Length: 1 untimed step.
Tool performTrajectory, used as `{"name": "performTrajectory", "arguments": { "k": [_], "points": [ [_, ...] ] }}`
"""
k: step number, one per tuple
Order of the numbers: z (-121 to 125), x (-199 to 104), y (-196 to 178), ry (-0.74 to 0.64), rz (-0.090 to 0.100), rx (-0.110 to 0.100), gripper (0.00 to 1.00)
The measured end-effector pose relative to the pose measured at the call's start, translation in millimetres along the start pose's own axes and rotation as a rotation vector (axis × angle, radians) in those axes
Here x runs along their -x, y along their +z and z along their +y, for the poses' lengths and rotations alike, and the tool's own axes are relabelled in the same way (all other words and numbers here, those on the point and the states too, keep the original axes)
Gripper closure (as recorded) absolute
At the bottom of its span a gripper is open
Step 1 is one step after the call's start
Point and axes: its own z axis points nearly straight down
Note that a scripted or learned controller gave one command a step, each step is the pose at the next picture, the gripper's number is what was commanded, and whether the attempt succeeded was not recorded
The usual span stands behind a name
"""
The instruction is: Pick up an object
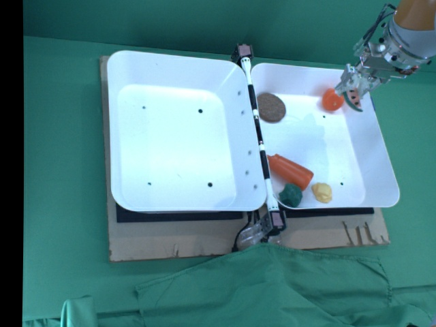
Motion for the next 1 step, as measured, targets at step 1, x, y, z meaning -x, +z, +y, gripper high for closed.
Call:
{"name": "performTrajectory", "arguments": {
  "k": [1],
  "points": [
    [-6.1, 5.6, -63.2, -0.006, -0.001, 0.002, 1.00]
  ]
}}
